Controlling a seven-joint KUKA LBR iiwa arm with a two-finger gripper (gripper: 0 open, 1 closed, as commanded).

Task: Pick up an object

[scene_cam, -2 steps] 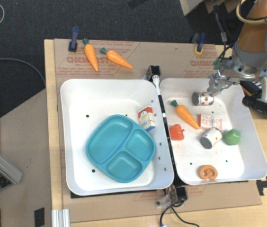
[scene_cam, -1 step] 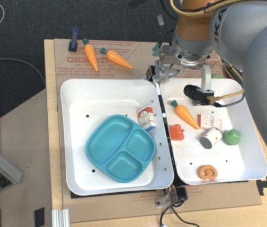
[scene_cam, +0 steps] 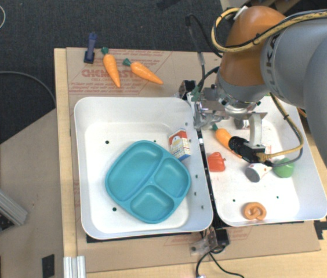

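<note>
My gripper hangs over the wall between the two bins, near their far end. Just below it in the right bin lies a small orange carrot, with a red piece a little nearer the front. A white and red carton stands in the left bin, close to the gripper's lower left. Nothing shows between the gripper and these things.
A blue divided plate takes up the middle of the left bin. The right bin also holds a grey-white piece, a green piece and a brown pretzel. Two carrots and a blue item lie on the cardboard behind the bins.
</note>
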